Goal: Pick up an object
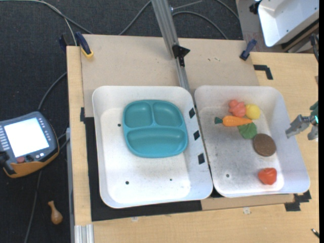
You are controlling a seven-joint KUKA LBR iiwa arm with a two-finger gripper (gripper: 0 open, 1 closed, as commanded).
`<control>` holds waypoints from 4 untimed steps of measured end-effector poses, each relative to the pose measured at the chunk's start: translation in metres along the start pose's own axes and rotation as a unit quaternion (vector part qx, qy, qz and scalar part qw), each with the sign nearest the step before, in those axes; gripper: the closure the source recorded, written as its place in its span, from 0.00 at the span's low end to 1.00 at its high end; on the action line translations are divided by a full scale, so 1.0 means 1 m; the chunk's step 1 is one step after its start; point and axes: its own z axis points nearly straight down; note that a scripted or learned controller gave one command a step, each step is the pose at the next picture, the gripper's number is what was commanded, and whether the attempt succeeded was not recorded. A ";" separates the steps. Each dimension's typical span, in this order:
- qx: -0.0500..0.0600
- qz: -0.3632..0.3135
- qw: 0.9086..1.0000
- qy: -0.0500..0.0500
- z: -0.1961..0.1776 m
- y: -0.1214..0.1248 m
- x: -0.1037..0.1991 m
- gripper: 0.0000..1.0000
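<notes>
Hand [302,124] at right bin's [291,158] edge (toy food inside), teal tray [154,128] left

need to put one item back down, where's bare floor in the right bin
Free: the right bin's left half, between its left wall and the carrot, down to the near wall beside the tomato. Crowded: the far right, where the carrot, yellow piece, green piece and brown disc cluster.

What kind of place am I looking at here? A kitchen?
Probably a robot lab, not a kitchen: a wooden bench bears two white bins, toy food fills one, and a handheld control pendant lies beside loose cables.
</notes>
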 end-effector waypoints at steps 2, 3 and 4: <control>0.001 0.000 1.000 0.001 0.042 0.003 0.004 0.00; 0.002 0.000 1.000 0.001 0.102 0.010 0.002 0.00; 0.002 -0.001 1.000 0.001 0.150 0.017 0.010 0.00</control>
